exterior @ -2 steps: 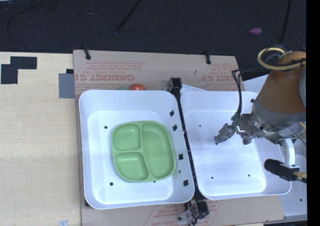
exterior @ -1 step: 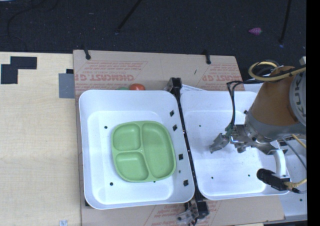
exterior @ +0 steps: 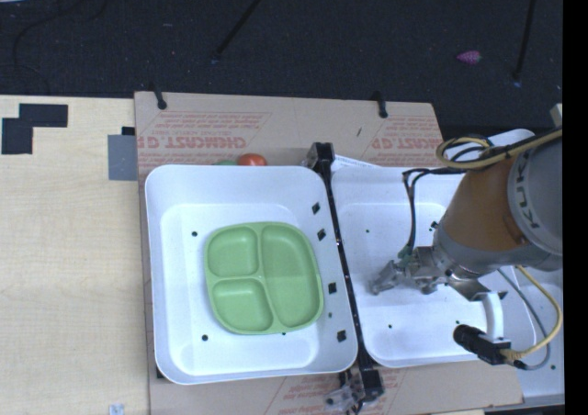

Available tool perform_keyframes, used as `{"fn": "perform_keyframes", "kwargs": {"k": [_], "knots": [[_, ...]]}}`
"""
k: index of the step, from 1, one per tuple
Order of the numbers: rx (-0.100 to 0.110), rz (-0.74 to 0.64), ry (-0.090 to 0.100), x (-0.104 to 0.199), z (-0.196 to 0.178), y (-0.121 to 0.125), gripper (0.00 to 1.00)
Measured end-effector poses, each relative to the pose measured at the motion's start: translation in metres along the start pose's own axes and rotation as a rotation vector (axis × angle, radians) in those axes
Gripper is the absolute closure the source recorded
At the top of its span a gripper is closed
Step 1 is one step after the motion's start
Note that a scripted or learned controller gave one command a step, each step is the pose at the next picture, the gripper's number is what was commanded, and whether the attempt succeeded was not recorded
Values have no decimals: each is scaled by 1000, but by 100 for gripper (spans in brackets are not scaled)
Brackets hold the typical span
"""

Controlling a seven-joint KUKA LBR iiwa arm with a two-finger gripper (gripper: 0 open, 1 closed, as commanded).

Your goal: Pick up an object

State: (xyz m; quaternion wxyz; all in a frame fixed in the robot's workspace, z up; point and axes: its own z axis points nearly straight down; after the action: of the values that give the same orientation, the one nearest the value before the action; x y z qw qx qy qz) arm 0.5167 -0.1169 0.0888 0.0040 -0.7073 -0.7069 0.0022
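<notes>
I see the gripper (exterior: 386, 279) low over the right bin (exterior: 386, 335), just right of the divider (exterior: 335, 248); I cannot tell its opening or any hold. The green plate (exterior: 264, 277) lies left of the divider, white floor all round it.

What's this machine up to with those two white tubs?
A robot arm reaches in from the right, and its gripper is low inside the right tub. Nothing can be seen held in it. The left tub holds a green divided plate, untouched. Something small and red-orange lies just behind the left tub.
</notes>
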Motion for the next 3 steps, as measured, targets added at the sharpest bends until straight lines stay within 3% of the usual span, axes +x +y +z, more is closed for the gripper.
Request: {"fn": "perform_keyframes", "kwargs": {"k": [1, 3], "knots": [[-3, 7, -1, -2, -13, 1, 100], [-11, -1, -3, -4, -113, 15, 100]]}}
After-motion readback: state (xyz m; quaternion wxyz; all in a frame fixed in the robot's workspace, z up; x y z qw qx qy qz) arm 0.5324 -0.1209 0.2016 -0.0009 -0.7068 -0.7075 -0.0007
